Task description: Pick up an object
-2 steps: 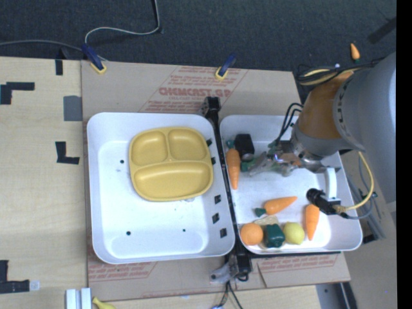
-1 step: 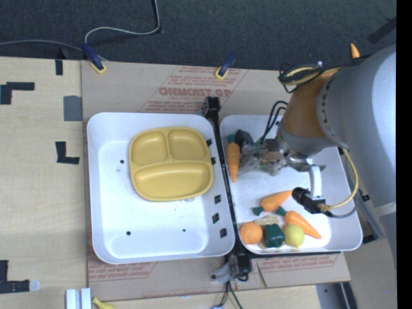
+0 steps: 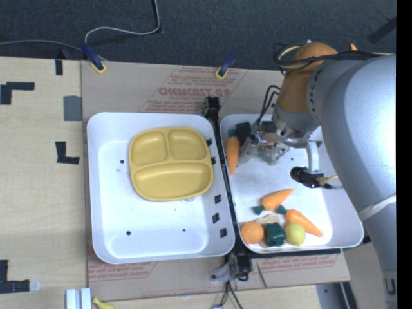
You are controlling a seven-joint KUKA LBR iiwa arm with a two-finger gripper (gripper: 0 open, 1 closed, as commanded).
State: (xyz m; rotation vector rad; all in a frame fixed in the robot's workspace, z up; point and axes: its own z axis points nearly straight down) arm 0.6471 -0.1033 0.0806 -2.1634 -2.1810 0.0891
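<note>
Scanning left to right: left bin (image 3: 106, 192) carries a yellow divided plate (image 3: 171, 162) sitting toward its 12 o'clock half, rigid-looking, smooth and wide, a poor target for a two-finger pinch, only its rim looks pinchable. Right bin (image 3: 322, 212) holds the small stuff. An orange carrot (image 3: 232, 154) lies along the bin's 9 o'clock wall, long axis running 12-to-6, and the gripper (image 3: 262, 143) sits just beside it at roughly its 3 o'clock, low in the bin's 12 o'clock end. Finger state: cannot tell, the wrist hardware blocks it and nothing is visibly between them. Judging by looks, that carrot is light, stiff toy plastic, slick and tapered, so it would squirt out if pinched near the tip; best hold is across the thick middle, closing perpendicular to its length. The wall touching it leaves little room for one finger. At the bin's 6 o'clock corner sits a cluster: second carrot (image 3: 277, 199), third carrot (image 3: 302, 221), orange ball (image 3: 252, 232), dark green piece (image 3: 276, 235), yellow-green fruit (image 3: 295, 235), packed close, harder to isolate.
</note>
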